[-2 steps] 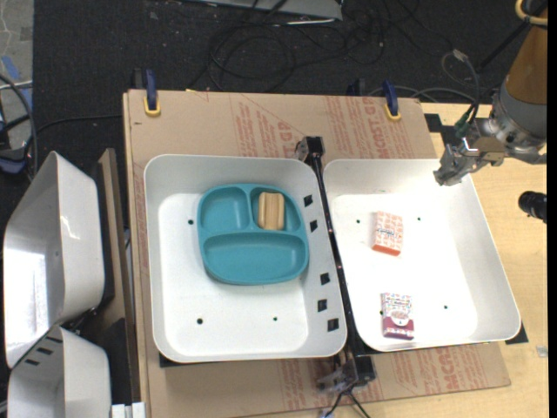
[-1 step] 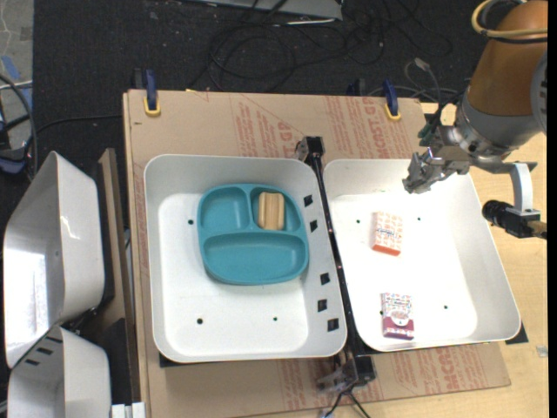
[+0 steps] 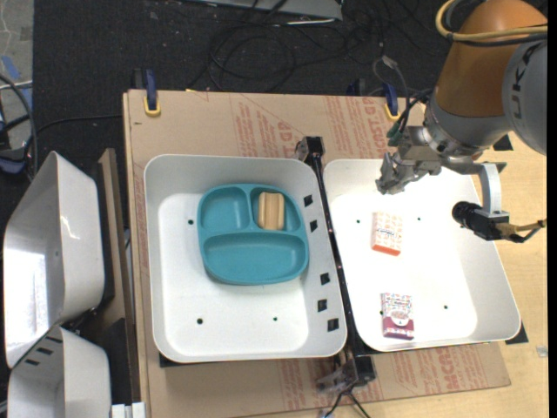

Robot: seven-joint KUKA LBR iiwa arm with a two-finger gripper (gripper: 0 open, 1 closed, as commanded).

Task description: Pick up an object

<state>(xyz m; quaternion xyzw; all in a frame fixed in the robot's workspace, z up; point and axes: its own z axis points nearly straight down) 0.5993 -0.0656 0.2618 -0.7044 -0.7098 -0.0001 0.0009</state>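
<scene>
Jaw state can't be told on the gripper (image 3: 389, 183), w/ the orange-and-white card box (image 3: 387, 232) lying just below it, so a skewed descent could get the box nudged aside, not grasped

The arm (image 3: 487, 68) is grey with a glossy orange band. Thin cables run beside that band. Below it sits a dark metal gripper (image 3: 389, 184).

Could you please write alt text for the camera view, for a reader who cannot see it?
A grey arm's tool hovers over the right white bin, above a small orange-and-white box and a pink-and-white carton. The left white bin holds a teal divided plastic tray with a tan wooden block.
</scene>
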